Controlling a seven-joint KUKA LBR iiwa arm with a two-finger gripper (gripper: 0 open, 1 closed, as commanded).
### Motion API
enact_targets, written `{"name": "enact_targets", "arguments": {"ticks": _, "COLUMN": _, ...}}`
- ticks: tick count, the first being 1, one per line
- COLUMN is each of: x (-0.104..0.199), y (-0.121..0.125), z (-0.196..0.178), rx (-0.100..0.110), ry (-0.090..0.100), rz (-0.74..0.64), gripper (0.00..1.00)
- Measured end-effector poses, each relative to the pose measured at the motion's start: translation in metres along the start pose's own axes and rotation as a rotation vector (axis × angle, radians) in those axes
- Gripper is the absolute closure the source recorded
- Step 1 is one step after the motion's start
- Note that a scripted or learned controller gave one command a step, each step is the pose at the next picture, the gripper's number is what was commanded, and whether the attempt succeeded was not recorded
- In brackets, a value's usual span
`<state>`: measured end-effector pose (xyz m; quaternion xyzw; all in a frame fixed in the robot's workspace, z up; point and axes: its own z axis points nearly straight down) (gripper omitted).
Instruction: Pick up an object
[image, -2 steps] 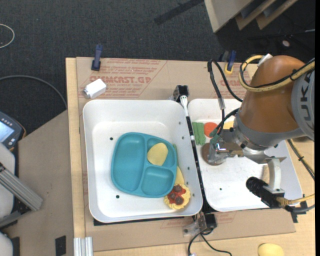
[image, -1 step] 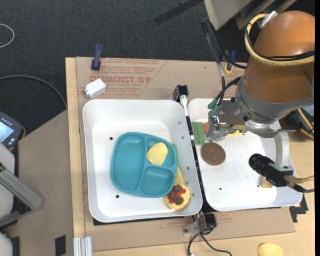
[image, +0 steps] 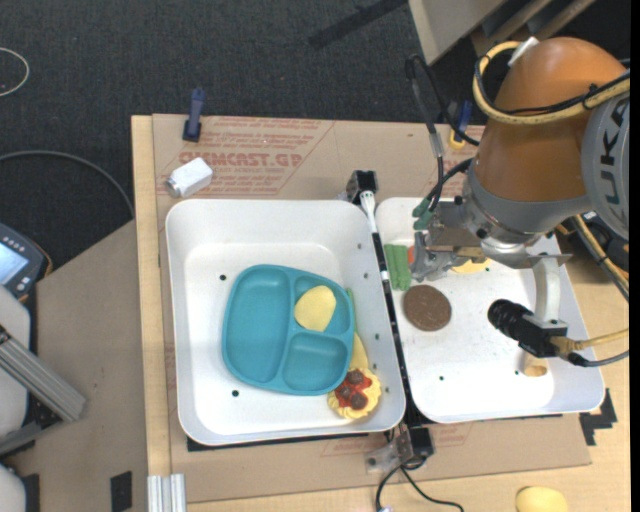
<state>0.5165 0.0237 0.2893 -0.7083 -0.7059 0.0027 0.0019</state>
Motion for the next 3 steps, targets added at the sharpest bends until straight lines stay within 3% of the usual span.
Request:
{"name": "enact_targets", "arguments": {"ticks": 1, "x": 0.037, "y": -0.038, "z": -0.063, "rx": -0.013, "ry": 0.004, "rz": -0.009, "gripper": 1.00}}
{"name": "enact_targets", "arguments": {"ticks": 2, "x": 0.043, "y": -0.036, "z": -0.122, "rx": -0.015, "ry": 0.003, "rz": -0.005, "gripper": 1.00}}
{"name": "enact_targets", "arguments": {"ticks": 3, "x": -0.002, "y": -0.009, "z": -0.018, "rx": 0.005, "ry": -0.002, "rz": 0.002, "gripper": 1.00}}
